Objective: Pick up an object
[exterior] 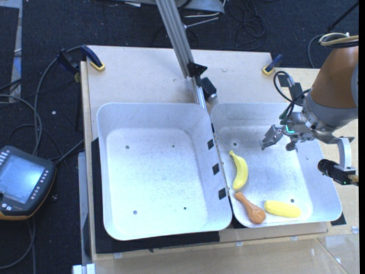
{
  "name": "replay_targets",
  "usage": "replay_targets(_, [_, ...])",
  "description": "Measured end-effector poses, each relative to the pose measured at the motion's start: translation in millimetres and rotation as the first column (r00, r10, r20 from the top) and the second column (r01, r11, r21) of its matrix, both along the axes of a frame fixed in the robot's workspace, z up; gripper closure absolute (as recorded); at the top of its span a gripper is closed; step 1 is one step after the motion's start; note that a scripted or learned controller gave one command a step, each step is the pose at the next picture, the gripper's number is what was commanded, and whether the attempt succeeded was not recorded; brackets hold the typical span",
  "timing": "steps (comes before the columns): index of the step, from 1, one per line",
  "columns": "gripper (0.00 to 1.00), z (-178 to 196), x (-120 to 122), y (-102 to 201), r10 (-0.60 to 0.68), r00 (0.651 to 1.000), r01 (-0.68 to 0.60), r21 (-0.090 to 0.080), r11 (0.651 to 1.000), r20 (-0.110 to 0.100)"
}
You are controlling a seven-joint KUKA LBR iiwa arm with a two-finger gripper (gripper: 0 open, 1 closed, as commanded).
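- The arm [333, 84] leans in from the right over the right bin [319, 207], with the gripper [274, 138] hanging above that bin's upper middle, over bare floor. I'd say it is parked there to line up on one of the pieces below, not to grab yet.
- Nothing sits between the fingers; they look splayed a little apart, though from here the dark tips blur together and I can't be sure how wide.
- The things worth picking all lie in the right bin's lower left part. The banana [239, 170] curves along the divider side, just beside the wall the two bins share.
- Below it an orange drumstick-shaped toy [251, 208] rests near the front corner, its thin end close to the banana's lower tip.
- A yellow oblong piece [282, 209] lies just beside the orange one, near the front wall.
- The banana is the nearest to the gripper, down and to its left. Its place against the slanted wall may make a clean straddle awkward.
- The left bin [114, 153] stands alongside, touching the right one.
- An aluminium post [177, 30] slants up from behind the bins, well clear of the reach.
- A teach pendant [23, 181] lies on the floor to the left, cables around it.
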State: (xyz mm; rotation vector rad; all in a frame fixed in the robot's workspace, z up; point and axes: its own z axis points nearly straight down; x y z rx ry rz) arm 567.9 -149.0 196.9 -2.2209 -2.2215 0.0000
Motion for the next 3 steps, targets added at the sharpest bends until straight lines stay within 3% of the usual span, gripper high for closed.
replay_targets(1, [0.00,0,0,0,0.000,1.000,0.000,0.000,1.000,0.000])
replay_targets(3, [0.00,-96,-2,5,0.000,1.000,0.000,0.001,1.000,-0.004])
